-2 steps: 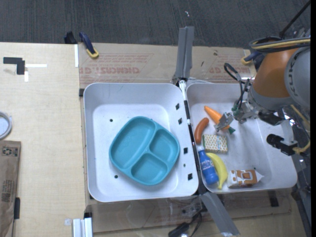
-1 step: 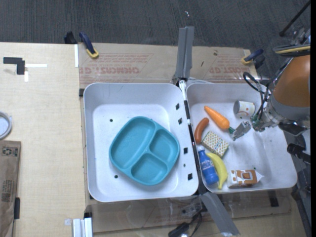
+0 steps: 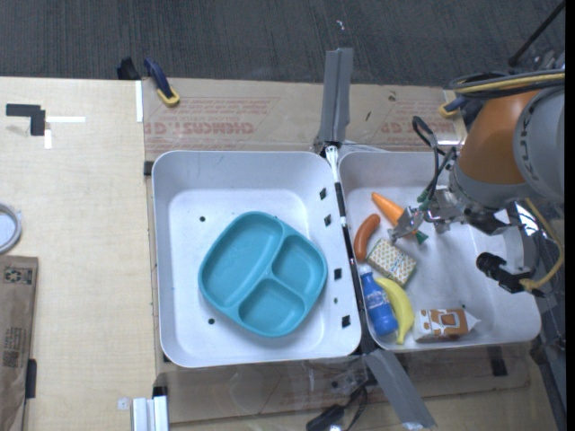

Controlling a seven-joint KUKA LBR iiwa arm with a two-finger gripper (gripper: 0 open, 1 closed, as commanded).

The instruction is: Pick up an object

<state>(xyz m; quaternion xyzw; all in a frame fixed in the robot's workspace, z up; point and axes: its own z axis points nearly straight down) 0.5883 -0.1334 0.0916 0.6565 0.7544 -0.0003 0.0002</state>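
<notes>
The right bin (image 3: 503, 330) holds several small objects: an orange carrot (image 3: 388, 207), a reddish sausage (image 3: 366, 236), a speckled sponge block (image 3: 392, 260), a yellow banana (image 3: 398, 304), a blue bottle (image 3: 377, 307) and a brown-and-white carton (image 3: 444, 323). My gripper (image 3: 411, 227) hangs low in this bin, just right of the carrot and above the sponge block. Its fingers look slightly apart, and nothing sits between them. The arm's orange band (image 3: 496, 142) is above and to the right.
The left bin (image 3: 171, 241) holds a blue three-compartment plate (image 3: 262, 273). A grey divider post (image 3: 337, 97) stands between the bins at the back. Cables and arm hardware (image 3: 508, 272) crowd the right bin's right side. A tape roll (image 3: 7, 230) lies at the far left.
</notes>
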